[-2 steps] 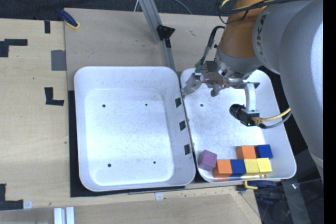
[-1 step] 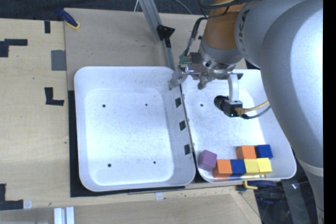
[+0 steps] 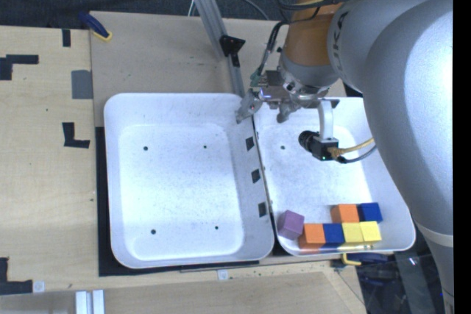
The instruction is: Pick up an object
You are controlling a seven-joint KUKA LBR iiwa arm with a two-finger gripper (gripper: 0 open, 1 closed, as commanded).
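Bins: white plastic, smooth, slight sheen. Desk: pale matt wood. Arm: glossy grey casing. Blocks, lower right: matt, coloured.

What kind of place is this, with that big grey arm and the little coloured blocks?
Most likely a robotics lab test bench. A grey arm hangs over two white bins, toy blocks sit in the right one, and tape marks dot the wooden bench.

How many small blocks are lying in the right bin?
7, clustered at the near edge of the right bin: purple block, orange blocks and, blue blocks and, yellow blocks and. The arm may hide more.
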